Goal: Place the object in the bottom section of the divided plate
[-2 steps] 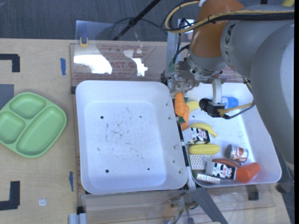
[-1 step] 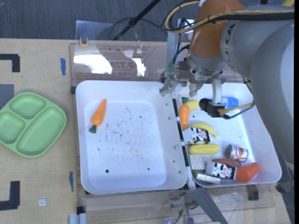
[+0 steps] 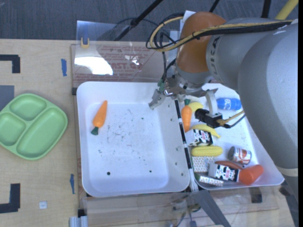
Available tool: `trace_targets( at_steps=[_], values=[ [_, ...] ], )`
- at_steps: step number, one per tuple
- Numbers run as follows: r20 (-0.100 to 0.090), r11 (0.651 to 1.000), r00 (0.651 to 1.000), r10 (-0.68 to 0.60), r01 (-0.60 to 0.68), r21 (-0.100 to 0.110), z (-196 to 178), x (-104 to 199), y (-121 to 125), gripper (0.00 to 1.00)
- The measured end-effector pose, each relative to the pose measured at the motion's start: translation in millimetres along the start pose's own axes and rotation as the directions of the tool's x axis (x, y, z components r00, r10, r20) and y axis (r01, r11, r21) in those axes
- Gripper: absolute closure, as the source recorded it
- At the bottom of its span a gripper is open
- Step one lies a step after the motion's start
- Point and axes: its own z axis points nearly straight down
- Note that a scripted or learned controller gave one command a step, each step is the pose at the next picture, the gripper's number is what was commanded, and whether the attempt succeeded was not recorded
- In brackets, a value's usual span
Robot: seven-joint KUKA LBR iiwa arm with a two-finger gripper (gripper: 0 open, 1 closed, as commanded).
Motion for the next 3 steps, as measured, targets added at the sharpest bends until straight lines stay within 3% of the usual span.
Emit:
trace_targets(
  at_steps=[1,3],
  values=[
    [0.028,1.0,0.999,0.022,-0.021,-0.009,-15.5,-21.4,-0.5,1.0],
    [0.029,1.0,0.999,0.018,-0.018,-0.001,-13.7,-19.2,3.2,1.0]
  ],
)
